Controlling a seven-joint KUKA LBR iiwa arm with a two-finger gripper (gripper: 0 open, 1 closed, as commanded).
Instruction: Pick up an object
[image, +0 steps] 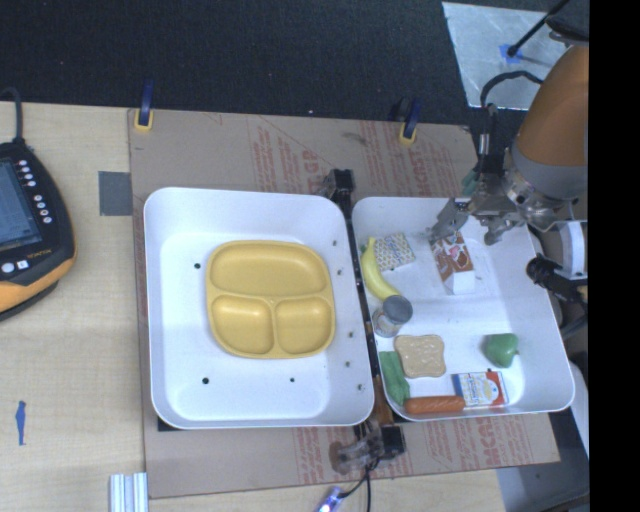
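At the far left of the worktop (70, 370), well left of the left bin (170, 300), lies a black and orange control pendant (30, 235). The left bin holds a yellow divided tray (270, 298) at its middle. Just right of the left bin, touching along the shared edge, sits the right bin (540, 330). Within the right bin, nearest the left bin, a yellow banana (374, 272) runs along the left wall, with a small patterned packet (394, 250) just beside its upper end and a grey can (392, 313) at its lower end. Below the can lies a tan slice of toast (420, 354), a green vegetable (392, 377) to its left by the wall, and an orange sausage (434, 405) along the near rim. Right of the sausage lies a small red and white box (480, 388), and above it, apart, a green pepper (501, 347). Toward the far side of the right bin a red and white carton (456, 266) lies flat on the floor. The grey arm (555, 110) with its orange band comes in from the right, above the far right corner of the right bin, its wrist bent down and leftward. The end effector (470, 225) hangs just over the carton's upper end, its two fingers spread apart, with nothing between them; one fingertip (443, 228) reaches the carton's top left corner.
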